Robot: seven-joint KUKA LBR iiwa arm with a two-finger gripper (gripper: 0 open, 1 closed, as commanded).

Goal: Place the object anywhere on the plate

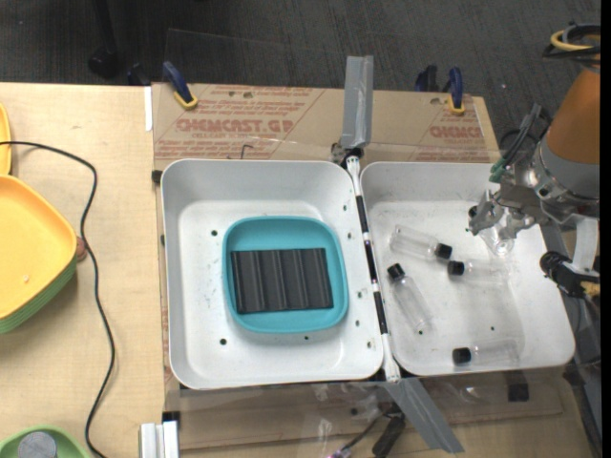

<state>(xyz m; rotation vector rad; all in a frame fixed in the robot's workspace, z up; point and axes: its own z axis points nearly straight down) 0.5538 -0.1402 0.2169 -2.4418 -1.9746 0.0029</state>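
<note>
Gripper (498,219) above right bin (535,351), state unclear; clear plastic vials (412,301) scattered; teal square plate (284,275), ribbed dark centre.

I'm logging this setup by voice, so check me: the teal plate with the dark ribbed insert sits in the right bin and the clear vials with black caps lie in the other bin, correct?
Not quite. The camera view shows the teal plate in the left bin, not the right. The clear vials with black caps do lie in the other bin, the right bin.

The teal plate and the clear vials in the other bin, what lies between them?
In the camera view, between the teal plate and the vials lie bare white floor and the two bins' adjoining rims.
</note>
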